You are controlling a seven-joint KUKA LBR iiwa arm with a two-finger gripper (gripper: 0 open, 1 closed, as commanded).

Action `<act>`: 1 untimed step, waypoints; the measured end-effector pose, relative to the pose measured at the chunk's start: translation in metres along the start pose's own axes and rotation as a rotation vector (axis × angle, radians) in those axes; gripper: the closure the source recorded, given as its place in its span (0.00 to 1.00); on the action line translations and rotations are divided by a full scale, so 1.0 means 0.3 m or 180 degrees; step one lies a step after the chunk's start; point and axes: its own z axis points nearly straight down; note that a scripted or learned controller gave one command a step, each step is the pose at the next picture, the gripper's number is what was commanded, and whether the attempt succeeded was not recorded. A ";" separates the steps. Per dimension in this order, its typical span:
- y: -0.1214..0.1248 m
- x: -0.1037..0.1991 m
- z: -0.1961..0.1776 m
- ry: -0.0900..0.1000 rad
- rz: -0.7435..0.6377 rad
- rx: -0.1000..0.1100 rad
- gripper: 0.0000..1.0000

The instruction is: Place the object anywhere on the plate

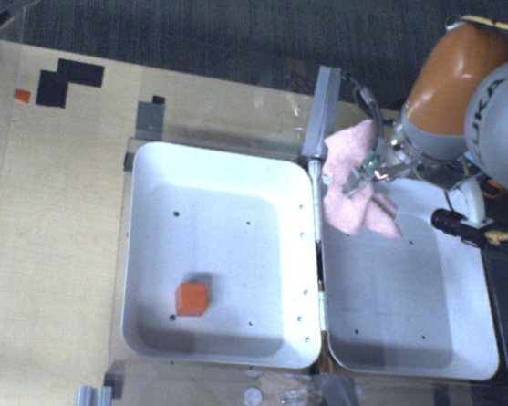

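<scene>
Upper right of the frame, our gripper [368, 173] pinches a pink cloth [349, 177] over the right bin's [401, 353] near-left corner, presumably mid-carry; an orange block [192, 299] sits lower-centre in the left bin [239, 177].

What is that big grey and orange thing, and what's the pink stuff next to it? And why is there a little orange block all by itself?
That big thing is a robot arm, and a computer program moves it. The camera sits above the bench and looks down. You see two shallow white bins side by side. The small orange block lies in the left bin, alone. The arm reaches in from the right, and its gripper, a little two-fingered hand, is over the far corner of the right bin. The pink thing looks like a plate, tilted against the wall between the bins. I cannot tell whether the gripper holds it.
</scene>
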 end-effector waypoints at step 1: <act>0.011 0.001 -0.135 -0.0001 -0.0028 -0.0004 1.00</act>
